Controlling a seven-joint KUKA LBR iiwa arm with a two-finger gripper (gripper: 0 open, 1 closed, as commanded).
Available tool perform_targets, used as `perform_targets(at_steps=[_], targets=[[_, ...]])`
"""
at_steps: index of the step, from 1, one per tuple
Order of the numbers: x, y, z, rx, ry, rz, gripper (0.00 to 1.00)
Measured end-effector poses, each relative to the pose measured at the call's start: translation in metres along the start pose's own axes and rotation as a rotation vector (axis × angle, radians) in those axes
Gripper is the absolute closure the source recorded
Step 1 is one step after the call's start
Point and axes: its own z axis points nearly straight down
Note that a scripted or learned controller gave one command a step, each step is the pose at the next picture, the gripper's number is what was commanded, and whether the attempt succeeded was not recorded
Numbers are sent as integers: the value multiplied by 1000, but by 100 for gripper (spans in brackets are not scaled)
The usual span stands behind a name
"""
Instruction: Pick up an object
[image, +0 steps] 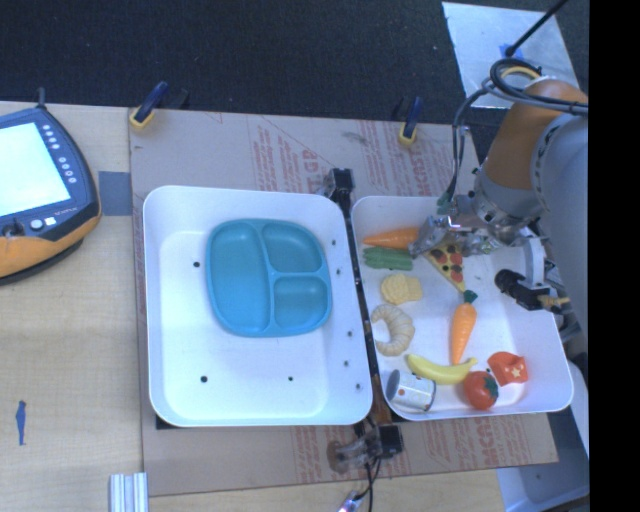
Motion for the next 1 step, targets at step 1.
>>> perform_targets(at_steps=[1], targets=[[-1, 0, -11, 5, 0, -6, 100]])
